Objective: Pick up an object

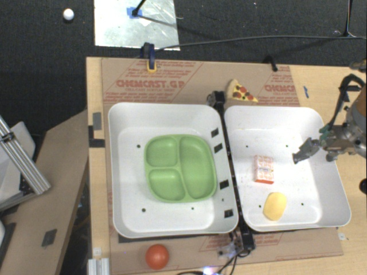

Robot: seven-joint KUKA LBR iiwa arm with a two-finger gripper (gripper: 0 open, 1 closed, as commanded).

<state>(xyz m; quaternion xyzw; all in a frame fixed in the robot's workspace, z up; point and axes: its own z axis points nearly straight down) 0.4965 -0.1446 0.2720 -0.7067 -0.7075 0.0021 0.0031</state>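
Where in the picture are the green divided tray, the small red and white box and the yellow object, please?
green divided tray (153,153): camera view, upper left compartment floor.
small red and white box (264,169): camera view, middle of its top face.
yellow object (275,205): camera view, its centre.

Even bright light, soft shadows, slightly grainy.

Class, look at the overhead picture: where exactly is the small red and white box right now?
The red and white box lies in the right bin, near its middle, just above the yellow object and left of the pincer.
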